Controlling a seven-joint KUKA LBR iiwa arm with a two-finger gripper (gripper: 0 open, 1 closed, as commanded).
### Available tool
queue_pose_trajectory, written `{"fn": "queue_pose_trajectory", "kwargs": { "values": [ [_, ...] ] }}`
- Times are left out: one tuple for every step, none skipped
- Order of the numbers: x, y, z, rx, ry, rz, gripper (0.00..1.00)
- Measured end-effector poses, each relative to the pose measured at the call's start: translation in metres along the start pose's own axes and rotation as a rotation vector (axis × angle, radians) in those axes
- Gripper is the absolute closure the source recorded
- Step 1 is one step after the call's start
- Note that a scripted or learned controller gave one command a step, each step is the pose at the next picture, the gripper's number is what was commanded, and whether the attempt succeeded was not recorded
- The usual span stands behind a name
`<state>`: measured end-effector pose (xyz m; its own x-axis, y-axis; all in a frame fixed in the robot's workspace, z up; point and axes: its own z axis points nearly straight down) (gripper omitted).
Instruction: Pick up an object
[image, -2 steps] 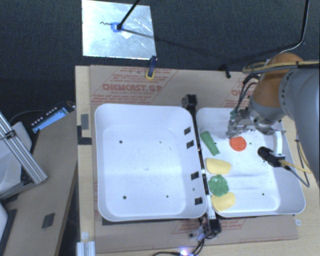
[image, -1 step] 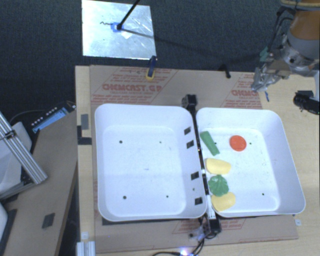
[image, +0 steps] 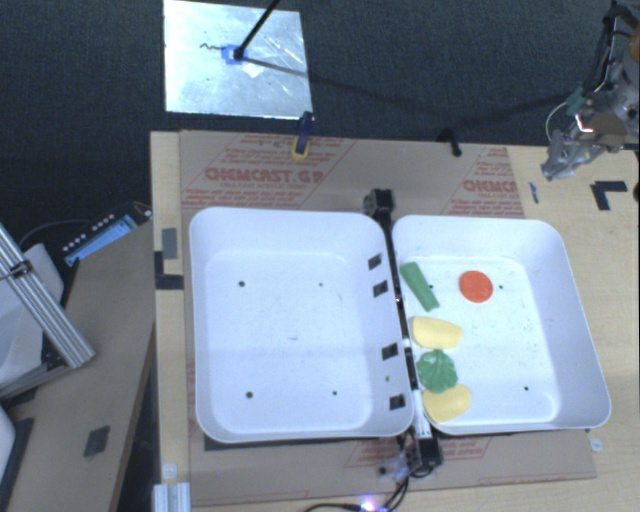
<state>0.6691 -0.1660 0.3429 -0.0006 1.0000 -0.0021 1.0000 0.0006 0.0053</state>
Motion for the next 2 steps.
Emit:
{"fn": "queue_pose_trajectory", "kwargs": {
  "values": [
    [-0.043, -0.001, 0.002, 0.001, -0.001, 0.001, 1.0],
    [0.049, -0.001, 0.093, 0.01, 0.006, -0.011, 1.0]
  ]
}}
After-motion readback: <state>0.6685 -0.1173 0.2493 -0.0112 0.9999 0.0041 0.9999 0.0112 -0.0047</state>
